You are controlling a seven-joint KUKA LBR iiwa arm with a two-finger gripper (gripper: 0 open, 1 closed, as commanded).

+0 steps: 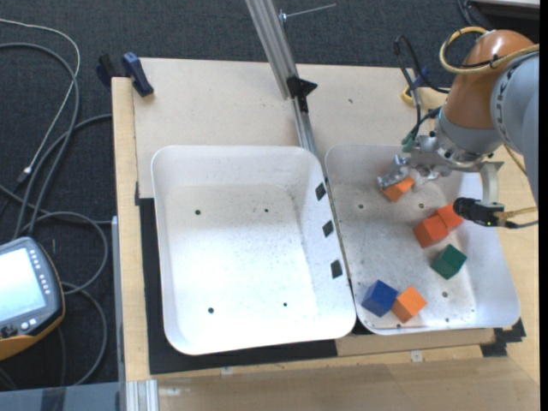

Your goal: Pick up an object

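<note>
My gripper (396, 179) is low in the right bin (368, 238), near its far side, reaching in from the right. A small orange block (399, 191) sits right at its tip, partly covered by the metal. From this angle I cannot make out whether the block is gripped or merely touched. Further objects lie in the same bin: a larger red-orange block (437, 225), a green block (449, 261), a blue block (379, 298) and another orange block (411, 302).
The left bin (244, 247) lies beside the right one, with black clips along the shared wall. A slanted metal rail (274, 41) crosses the bench behind the bins. Cables hang by the arm's wrist (479, 208).
</note>
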